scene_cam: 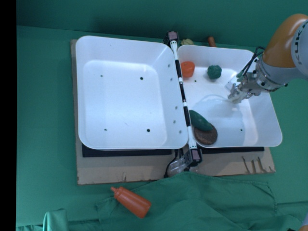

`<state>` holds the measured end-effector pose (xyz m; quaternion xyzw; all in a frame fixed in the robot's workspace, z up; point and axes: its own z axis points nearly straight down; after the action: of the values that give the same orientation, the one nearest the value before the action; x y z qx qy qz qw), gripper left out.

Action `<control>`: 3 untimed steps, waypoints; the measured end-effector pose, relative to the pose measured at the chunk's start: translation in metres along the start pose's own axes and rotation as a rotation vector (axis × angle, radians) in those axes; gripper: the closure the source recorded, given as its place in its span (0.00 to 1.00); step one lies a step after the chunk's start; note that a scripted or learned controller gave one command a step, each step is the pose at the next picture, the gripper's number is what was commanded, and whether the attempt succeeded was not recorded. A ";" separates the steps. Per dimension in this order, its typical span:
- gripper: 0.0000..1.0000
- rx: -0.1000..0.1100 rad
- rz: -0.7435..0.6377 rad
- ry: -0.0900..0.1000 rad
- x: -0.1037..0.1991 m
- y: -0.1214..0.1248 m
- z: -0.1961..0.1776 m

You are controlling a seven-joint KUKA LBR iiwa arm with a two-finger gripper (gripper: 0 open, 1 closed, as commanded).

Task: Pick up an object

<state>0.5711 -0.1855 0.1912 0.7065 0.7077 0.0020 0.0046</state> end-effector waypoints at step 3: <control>1.00 -0.009 0.009 -0.002 -0.004 -0.101 0.005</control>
<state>0.4707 -0.1897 0.1850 0.7096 0.7045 0.0045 0.0086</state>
